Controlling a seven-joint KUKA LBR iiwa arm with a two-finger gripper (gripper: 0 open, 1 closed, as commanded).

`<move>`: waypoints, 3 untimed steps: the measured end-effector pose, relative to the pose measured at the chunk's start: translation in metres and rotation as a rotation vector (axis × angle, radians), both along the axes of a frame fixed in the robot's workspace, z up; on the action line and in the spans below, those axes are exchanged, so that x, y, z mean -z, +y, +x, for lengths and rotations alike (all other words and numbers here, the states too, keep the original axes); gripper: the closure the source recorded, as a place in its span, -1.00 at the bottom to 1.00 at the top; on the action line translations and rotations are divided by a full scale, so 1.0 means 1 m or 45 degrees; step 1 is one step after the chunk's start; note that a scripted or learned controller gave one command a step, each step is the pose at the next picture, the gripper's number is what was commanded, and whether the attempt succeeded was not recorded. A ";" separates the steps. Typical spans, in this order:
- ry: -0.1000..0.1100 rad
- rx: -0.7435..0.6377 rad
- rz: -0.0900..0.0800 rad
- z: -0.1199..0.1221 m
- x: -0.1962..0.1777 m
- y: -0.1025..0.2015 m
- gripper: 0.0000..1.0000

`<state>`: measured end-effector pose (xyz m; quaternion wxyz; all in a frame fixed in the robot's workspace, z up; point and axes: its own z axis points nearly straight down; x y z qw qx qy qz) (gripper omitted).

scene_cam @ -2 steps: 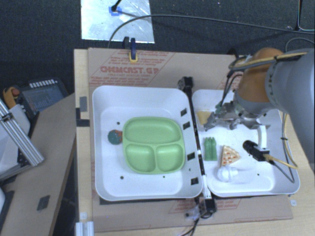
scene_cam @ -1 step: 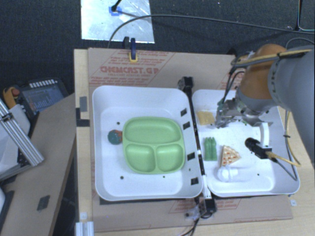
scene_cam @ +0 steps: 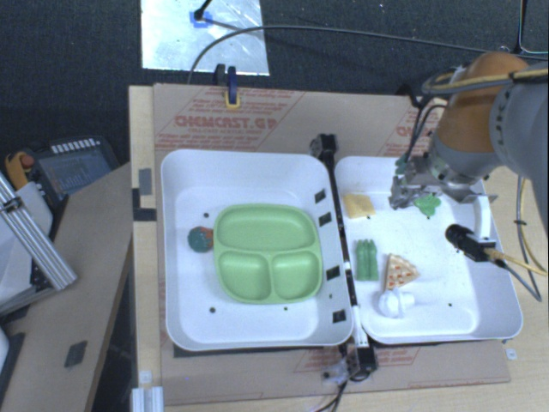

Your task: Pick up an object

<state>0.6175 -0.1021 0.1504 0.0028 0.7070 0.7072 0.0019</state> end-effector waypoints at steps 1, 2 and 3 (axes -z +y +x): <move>0.001 -0.005 0.001 -0.004 -0.052 0.009 1.00; 0.005 -0.004 0.002 -0.003 -0.065 0.009 1.00; 0.008 -0.011 0.004 -0.011 -0.060 0.062 1.00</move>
